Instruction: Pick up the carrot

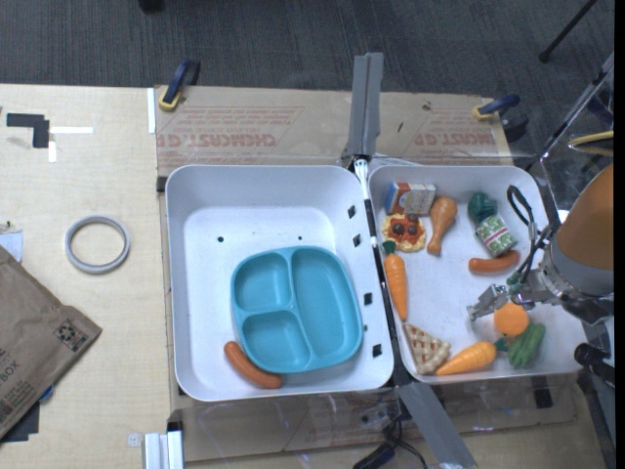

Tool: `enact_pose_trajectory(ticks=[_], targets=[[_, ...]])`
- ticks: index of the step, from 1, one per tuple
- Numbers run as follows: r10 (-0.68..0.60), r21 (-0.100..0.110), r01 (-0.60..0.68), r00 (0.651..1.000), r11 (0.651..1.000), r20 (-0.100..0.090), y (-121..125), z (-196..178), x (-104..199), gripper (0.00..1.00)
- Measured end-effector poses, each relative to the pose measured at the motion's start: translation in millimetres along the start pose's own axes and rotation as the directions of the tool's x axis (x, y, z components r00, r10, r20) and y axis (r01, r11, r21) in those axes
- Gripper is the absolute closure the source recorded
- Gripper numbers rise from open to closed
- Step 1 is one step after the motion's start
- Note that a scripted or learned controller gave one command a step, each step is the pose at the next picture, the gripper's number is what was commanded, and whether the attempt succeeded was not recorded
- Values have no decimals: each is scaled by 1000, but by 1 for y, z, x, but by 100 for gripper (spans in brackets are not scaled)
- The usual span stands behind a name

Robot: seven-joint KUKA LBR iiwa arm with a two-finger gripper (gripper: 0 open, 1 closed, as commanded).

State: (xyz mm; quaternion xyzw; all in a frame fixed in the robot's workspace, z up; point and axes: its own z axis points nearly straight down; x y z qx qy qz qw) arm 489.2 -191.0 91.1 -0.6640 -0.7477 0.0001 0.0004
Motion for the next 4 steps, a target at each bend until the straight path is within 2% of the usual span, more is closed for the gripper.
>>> enact_pose_trajectory(ticks=[1, 2, 3, 4], targets=[[4, -1, -4, 1000, 1000, 0, 0, -9, -1, 100], [4, -1, -4, 1000, 1000, 0, 0, -9, -1, 0], [324, 1, -324, 946, 946, -1, -11, 0, 7, 0], [325, 1, -325, 946, 946, 0, -11, -9, 7, 100]])
